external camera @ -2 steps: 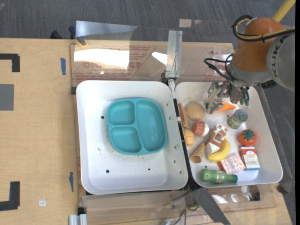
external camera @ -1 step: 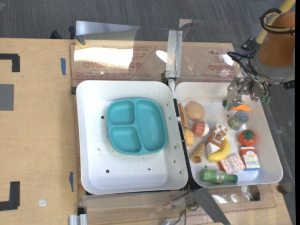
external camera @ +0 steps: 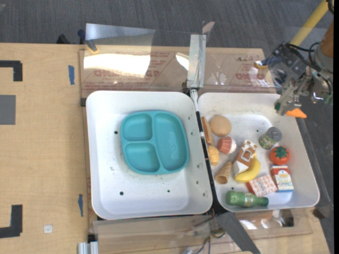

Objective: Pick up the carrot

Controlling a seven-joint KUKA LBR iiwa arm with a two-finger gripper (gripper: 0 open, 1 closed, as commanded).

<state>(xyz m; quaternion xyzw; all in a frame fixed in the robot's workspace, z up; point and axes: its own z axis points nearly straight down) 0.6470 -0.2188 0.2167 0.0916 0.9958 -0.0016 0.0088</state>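
The end effector [external camera: 290,106] hangs at the right bin's [external camera: 310,194] two o'clock edge, clamped on the carrot [external camera: 297,112], whose orange tip pokes out below its fingers. A tomato [external camera: 279,155] and banana [external camera: 249,171] lie in that bin.

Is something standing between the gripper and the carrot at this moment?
Nothing visible does. The orange carrot sits directly against the tip of the gripper, at the far right corner of the right bin. The can and the tomato lie nearer the camera, apart from both.
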